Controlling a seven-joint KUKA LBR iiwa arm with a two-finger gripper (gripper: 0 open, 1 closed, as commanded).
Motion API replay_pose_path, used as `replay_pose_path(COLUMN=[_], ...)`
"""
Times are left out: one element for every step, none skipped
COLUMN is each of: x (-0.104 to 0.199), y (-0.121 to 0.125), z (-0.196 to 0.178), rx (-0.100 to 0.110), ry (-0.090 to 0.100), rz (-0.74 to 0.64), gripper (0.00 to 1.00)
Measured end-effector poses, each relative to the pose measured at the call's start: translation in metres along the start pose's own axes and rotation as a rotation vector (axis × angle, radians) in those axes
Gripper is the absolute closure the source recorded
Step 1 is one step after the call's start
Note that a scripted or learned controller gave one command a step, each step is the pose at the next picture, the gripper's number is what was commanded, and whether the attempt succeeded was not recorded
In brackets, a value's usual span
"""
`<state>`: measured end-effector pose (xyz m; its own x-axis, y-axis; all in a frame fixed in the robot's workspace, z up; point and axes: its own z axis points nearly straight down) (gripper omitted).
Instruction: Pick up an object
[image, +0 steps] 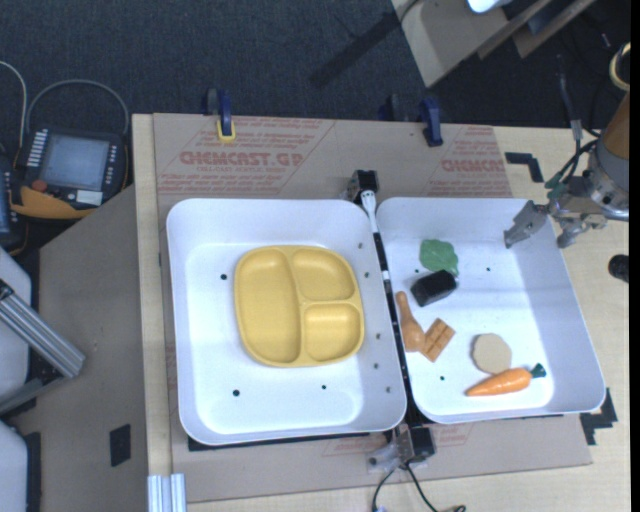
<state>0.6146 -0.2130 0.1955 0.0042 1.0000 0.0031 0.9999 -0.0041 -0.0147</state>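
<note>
My gripper (546, 227) hovers over the far right corner of the right bin (560, 300), fingers spread open with nothing between them. Below and left of it lie a green leafy piece (439, 254) and a black block (434, 288). Nearer the front lie an orange stick (408, 320), a brown waffle-like piece (436, 339), a round tan disc (491, 352) and a carrot (502, 381). All of them rest on the bin floor, apart from the gripper.
The left bin (200, 300) holds a yellow divided plate (298, 303). A black divider (383, 285) runs between the bins. Cables and a clamp stand at the bench's far right, and a handheld screen (72, 160) lies off the bench to the left.
</note>
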Motion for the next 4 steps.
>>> replay_pose_path(x=[0.001,0.000,0.009,0.010], y=[0.003,0.010,0.008,0.008], z=[-0.009,0.036,0.096,0.112], rx=[-0.015,-0.009,-0.008,-0.011], ry=[-0.004,-0.002,-0.001,-0.002], rz=[-0.004,-0.005,-0.006,-0.006], gripper=[0.00,0.00,0.00,0.00])
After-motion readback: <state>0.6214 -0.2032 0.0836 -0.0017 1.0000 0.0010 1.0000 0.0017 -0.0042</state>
